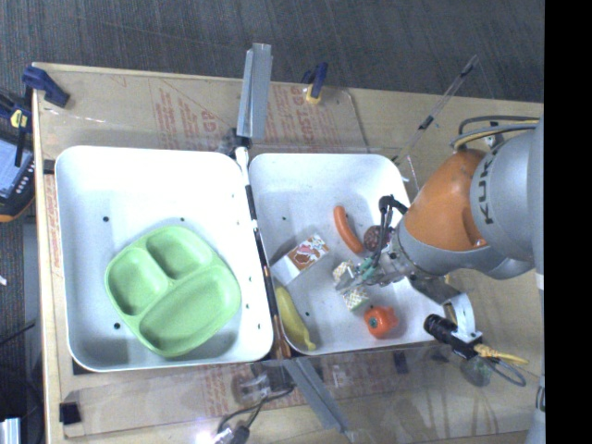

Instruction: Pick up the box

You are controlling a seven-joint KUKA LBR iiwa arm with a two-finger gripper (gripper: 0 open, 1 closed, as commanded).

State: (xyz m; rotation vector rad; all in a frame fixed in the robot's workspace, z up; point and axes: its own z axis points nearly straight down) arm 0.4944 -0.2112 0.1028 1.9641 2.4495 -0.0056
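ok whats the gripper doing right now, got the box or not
Gripper: low in the right bin, beside the box and not on it; open or shut cannot be told.

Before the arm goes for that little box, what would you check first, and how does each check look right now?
1. Box in plain sight, in the right bin: ok.
2. Box clear of neighbours: ok; the hot dog and banana lie apart from it.
3. Gripper over the box: not ok; it sits to the box's right.
4. Fingers open or shut: cannot tell.
5. Gripper free of other things: cannot tell; clutter hides its tip.
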